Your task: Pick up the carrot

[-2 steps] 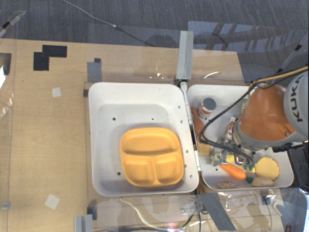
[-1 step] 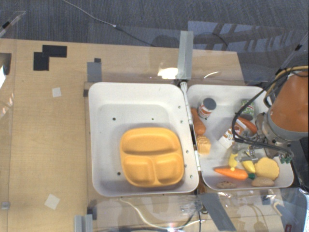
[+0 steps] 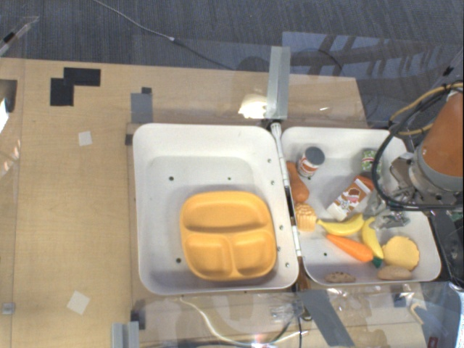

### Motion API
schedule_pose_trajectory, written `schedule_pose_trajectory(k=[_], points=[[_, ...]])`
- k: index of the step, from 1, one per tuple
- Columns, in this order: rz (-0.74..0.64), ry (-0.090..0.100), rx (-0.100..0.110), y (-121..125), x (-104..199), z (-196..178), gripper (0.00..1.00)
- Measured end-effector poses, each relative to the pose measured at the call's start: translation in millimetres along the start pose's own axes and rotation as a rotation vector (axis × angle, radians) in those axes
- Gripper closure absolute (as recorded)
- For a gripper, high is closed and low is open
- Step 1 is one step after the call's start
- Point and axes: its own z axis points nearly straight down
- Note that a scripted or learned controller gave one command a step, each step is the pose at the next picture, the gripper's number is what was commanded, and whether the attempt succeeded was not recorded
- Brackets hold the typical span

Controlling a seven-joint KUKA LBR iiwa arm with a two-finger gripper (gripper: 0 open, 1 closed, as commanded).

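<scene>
**Getting a clean grab on the carrot**

The carrot lies in the right bin, near the front wall. It is flat on the floor of the bin and points at a slant, with one end up to the left and the other end down to the right. A banana lies just above it, and one end of the carrot is right next to it. A second banana curves down along the carrot's right end and looks like it touches it. A yellow lemon sits a bit farther right. A cookie lies just below the carrot.

The gripper hangs over the right side of this bin, near a small box. It has nothing in it. I cannot tell if it is spread or pressed together, because the metal parts blur into each other.

To do this step well, the arm should slide toward the front and to the left until it is right over the middle of the carrot. The middle is the best spot, because both ends are crowded by bananas. The gripper should turn so it closes across the thin way of the carrot, not along it. Then it should go straight down, squeeze softly, and lift slowly. If it comes down too far right, it may grab a banana by mistake.

The left bin holds a yellow tray and has no part in this.
</scene>
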Motion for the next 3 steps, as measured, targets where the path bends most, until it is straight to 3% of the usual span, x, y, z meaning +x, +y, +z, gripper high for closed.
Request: schedule_pose_trajectory(k=[1, 2, 3], points=[[-0.001, 0.0, -0.001, 0.9, -0.7, 0.2, 0.0], [0.068, -0.017, 0.008, 50.9, -28.8, 60.8, 0.0], [0.017, -0.003, -0.002, 116.7, -39.7, -16.6, 0.0]])
